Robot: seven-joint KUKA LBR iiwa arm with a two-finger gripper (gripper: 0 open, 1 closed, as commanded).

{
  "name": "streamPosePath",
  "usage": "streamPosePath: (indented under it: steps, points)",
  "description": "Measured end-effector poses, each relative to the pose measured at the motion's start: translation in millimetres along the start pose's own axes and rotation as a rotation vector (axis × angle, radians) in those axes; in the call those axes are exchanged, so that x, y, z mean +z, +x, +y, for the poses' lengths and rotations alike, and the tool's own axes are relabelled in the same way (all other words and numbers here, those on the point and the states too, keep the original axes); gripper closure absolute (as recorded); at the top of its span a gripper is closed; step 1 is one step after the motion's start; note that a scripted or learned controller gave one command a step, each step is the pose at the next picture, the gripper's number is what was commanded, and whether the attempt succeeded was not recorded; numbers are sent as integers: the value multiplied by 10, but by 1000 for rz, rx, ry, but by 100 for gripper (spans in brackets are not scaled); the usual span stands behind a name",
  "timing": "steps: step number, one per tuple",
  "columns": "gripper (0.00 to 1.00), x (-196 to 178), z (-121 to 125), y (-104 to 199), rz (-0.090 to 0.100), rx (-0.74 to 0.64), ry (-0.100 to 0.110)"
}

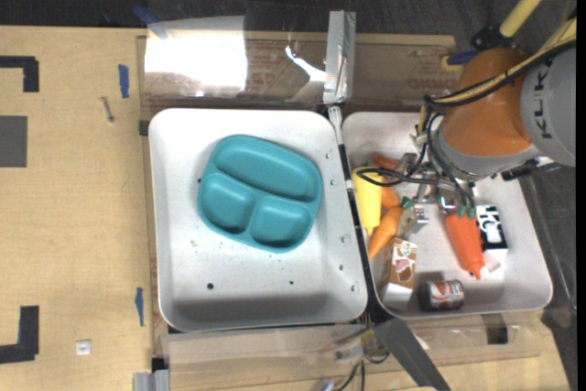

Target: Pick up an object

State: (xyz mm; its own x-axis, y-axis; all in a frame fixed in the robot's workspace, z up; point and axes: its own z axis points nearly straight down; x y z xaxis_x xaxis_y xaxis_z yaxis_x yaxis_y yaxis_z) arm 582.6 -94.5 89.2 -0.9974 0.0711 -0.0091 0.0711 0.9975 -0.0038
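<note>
Your pincer [423,201] hangs over the right bin [531,284] near a carrot [464,241]; its grip state you cannot tell.

The tan bench [64,224] carries two shallow white bins side by side toward its right edge, the left bin [174,288] touching the right bin [531,275], with black tape marks [20,73] along its left edge.
</note>
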Motion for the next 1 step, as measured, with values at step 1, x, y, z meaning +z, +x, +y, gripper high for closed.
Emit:
streamPosePath:
  steps: [1]
  points:
    - [0, -9, -330, 923, -9, 223, -3]
